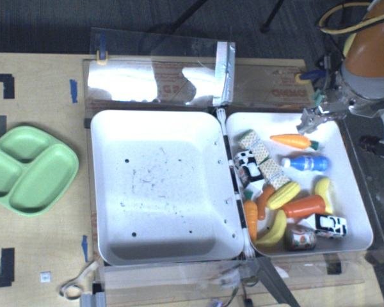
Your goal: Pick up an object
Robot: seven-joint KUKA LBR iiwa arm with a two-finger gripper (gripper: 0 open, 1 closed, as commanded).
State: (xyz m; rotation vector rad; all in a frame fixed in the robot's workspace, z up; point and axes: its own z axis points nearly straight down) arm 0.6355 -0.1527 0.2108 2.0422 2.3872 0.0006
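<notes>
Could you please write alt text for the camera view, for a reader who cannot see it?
The gripper hovers at the right bin's far edge, near a toy carrot and blue bottle among piled toy food. The left bin sits beside it, a green divided plate further left.

1. The wooden bench (38,75) carries two white bins side by side: the left bin (157,184) and the right bin (355,171).
2. A green divided plate (29,169) lies well left of the bins.
3. Scissors (77,284) lie near the front edge.
</notes>
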